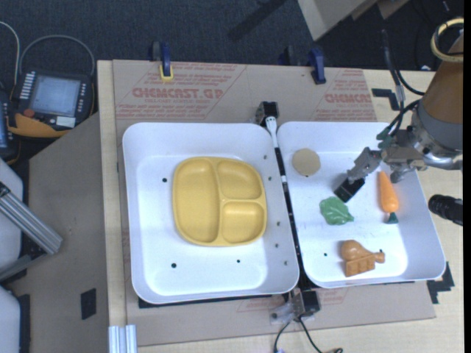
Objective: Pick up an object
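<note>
The right bin [419,259] holds a tan round disc [305,162], a green leafy piece [335,211], an orange carrot [388,195] and a brown chicken-shaped toy [359,258]. My gripper [375,179] hangs over the upper middle of this bin, open. Its left finger [351,185], with a black pad, points down-left and ends just above the green piece. The carrot's top end lies below the gripper's right side. Nothing is between the fingers.
The left bin [147,256] holds a yellow divided plate [219,200]. A black divider strip [283,190] runs between the bins. Clamps [166,70] hold the cardboard base at the back. A pendant with a screen [53,98] sits far left.
</note>
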Motion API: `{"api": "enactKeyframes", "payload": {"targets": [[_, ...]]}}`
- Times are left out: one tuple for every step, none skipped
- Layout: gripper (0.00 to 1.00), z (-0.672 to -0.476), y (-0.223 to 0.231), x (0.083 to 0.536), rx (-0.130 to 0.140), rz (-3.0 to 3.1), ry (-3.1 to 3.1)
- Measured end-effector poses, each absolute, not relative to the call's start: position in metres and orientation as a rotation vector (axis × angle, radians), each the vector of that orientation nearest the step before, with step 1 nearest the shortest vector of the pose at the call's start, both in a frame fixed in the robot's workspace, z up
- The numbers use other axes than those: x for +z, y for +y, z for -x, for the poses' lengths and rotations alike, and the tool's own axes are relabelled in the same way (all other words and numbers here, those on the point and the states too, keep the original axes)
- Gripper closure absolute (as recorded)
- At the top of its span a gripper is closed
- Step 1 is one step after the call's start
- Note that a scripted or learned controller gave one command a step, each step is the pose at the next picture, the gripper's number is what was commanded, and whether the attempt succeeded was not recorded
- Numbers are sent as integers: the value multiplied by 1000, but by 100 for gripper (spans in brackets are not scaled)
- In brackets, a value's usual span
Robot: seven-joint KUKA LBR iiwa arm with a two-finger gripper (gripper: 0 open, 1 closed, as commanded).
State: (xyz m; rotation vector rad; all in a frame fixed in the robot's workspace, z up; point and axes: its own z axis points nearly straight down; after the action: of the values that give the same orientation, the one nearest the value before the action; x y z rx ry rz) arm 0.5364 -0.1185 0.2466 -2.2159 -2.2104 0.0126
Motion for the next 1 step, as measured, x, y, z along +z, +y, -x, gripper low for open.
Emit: {"api": "enactKeyframes", "payload": {"targets": [[0, -539, -118, 252, 1, 2220, -2220]]}}
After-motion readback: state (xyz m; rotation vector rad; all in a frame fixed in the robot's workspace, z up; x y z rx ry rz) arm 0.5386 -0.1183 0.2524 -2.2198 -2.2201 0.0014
